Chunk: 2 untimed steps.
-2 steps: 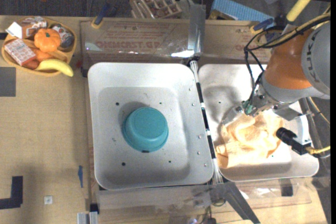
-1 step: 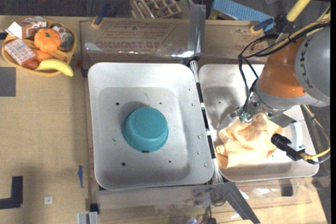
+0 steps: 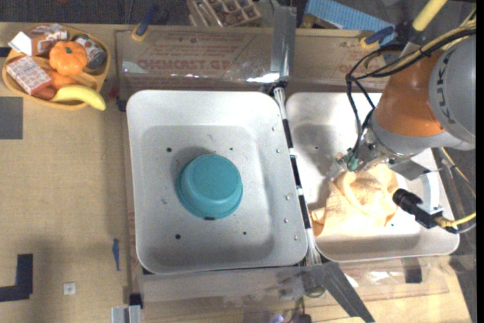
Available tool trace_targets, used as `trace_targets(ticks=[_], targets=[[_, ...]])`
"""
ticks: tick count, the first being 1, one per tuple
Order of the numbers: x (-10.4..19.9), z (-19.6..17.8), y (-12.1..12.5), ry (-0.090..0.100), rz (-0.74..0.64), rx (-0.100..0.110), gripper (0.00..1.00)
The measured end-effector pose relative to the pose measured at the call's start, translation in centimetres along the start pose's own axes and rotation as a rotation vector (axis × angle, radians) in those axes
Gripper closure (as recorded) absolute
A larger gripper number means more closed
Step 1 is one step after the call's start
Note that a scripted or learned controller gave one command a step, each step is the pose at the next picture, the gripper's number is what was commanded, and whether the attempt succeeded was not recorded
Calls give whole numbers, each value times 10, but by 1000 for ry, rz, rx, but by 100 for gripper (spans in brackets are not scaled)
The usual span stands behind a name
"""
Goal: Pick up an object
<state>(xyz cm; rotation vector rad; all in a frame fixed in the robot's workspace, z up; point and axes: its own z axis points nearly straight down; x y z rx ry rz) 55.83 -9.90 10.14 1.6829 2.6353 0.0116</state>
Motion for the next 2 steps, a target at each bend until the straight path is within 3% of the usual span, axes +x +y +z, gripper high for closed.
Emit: trace_targets(ticks=[1, 2], targets=[[27, -84, 23, 7, -187, 10, 100], [-16, -95, 114, 4, 103, 12, 100]])
